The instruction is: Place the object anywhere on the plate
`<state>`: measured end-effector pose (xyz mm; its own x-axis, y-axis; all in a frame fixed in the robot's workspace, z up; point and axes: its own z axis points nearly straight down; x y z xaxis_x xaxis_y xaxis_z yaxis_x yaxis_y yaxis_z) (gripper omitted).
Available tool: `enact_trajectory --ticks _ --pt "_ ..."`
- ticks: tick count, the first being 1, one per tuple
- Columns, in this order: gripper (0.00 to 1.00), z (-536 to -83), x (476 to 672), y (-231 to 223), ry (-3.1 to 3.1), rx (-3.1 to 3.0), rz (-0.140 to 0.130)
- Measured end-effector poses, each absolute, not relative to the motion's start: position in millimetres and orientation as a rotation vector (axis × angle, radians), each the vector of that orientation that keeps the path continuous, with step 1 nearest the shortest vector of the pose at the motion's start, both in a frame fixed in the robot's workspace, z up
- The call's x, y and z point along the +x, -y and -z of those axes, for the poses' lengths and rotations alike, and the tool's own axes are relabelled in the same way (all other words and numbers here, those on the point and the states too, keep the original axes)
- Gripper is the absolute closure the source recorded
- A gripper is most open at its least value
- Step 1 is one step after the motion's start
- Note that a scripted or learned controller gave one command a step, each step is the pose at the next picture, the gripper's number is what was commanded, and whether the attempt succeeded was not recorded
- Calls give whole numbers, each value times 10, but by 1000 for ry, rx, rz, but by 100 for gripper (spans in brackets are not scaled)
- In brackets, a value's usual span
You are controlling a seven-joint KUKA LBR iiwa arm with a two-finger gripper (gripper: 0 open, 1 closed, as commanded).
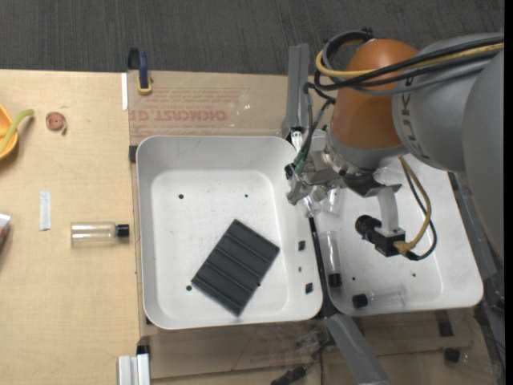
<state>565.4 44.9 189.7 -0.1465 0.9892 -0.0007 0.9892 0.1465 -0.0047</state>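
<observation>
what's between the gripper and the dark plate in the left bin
In the camera view, bare white bin floor lies between the gripper and the ridged dark plate, plus the rim where the two bins meet. Nothing loose sits on that stretch.

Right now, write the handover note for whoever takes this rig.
Gripper: low over the right bin, by its wall next to the left bin; I cannot tell if it holds anything.
Plate: dark ribbed slab, flat in the left bin, nothing on it.
Clear bottle: probably the object, lying in the right bin just below the gripper.
Done: nothing placed.
Left: grasp, carry to the plate, release.
</observation>
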Motion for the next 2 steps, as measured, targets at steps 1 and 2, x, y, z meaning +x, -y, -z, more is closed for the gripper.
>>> enact_trajectory --ticks 1,2 --pt "100 -2433 6592 -1000 2618 -1738 -2" --pt "100 -1977 6590 -1430 2828 -1367 -2"
